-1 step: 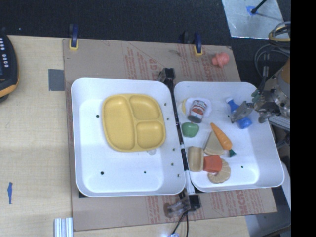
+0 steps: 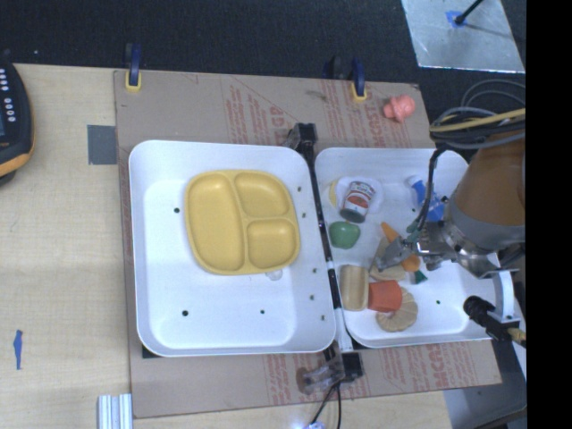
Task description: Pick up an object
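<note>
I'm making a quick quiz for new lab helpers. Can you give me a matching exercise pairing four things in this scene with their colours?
Things:
1. divided tray in the left bin
2. round object near the right bin's left wall
3. block on the tan disc
4. lump on the cardboard beyond the bins

Colours:
A. pink
B. yellow
C. red
D. green

Pairs: 1-B, 2-D, 3-C, 4-A

Wooden bench [image 2: 63, 266] bears cardboard sheet [image 2: 268, 105]; two white bins [image 2: 161, 329] side by side; pink lump [image 2: 399, 107] on cardboard.
</note>
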Robot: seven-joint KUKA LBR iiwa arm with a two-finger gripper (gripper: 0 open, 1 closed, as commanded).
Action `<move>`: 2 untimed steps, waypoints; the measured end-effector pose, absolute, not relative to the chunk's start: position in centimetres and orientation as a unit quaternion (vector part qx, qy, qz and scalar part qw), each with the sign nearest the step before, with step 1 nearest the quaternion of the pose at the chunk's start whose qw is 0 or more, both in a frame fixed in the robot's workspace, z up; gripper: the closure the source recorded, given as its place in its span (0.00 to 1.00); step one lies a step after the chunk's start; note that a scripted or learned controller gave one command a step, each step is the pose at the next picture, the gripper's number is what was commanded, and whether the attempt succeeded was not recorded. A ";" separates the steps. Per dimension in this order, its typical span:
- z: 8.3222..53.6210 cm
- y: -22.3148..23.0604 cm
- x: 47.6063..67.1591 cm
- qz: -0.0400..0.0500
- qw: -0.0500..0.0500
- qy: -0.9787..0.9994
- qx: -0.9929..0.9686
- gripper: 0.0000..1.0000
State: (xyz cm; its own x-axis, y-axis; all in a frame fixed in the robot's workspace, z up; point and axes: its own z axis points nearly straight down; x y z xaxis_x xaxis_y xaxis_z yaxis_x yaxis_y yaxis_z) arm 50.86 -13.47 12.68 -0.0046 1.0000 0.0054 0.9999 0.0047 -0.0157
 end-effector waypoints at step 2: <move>10.2 -12.1 55.5 0.002 0.000 -0.709 -0.705 1.00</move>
State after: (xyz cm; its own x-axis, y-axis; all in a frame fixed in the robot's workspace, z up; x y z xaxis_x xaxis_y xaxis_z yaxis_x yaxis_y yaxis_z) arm 55.48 -12.09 10.23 -0.0049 1.0000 -0.0018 1.0000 0.0049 -0.0025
